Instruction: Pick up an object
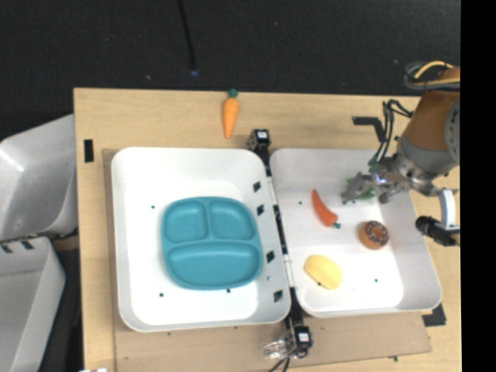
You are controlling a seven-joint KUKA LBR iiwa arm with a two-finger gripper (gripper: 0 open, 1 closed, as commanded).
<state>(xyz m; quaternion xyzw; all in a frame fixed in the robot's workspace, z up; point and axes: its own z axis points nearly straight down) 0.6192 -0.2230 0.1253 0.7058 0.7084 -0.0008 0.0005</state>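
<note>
Yellow lemon (323, 271) sits low in the right bin (411, 285) — near a brown donut (373, 235) and a red pepper (325, 208). No writing can be read. Robot's hand (363, 189) hangs above that bin — released or clenched, I cannot tell.

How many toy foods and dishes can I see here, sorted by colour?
Orange: 1, the carrot on the bench above the bins
Red: 1, the chili pepper in the right bin
Brown: 1, the doughnut in the right bin
Yellow: 1, the lemon in the right bin
Teal: 1, the divided plate in the left bin
Total: 5
</note>
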